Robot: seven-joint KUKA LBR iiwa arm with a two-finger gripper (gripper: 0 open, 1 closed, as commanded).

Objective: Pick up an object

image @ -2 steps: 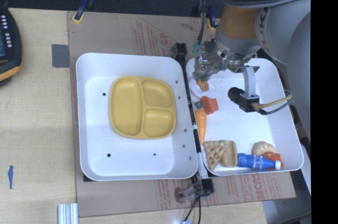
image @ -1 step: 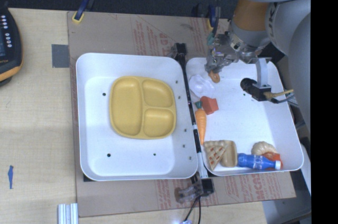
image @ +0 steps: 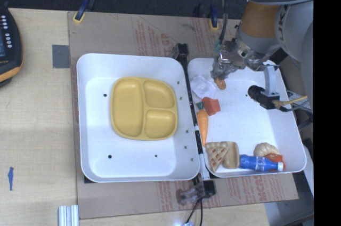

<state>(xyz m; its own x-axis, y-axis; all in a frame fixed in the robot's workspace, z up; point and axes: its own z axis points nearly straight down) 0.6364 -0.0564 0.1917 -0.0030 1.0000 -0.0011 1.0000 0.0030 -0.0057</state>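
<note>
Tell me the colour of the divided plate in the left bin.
The divided plate is pale yellow, seen plainly in the camera view against the white left bin.

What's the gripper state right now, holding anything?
Gripper: low over the far end of the right bin, beside a clear wrapper. Open or shut cannot be told, and no grasp is visible.

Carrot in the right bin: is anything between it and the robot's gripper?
Yes. The red block and a clear wrapper lie between the gripper, up at the bin's top left, and the carrot, which rests against the left wall.
</note>
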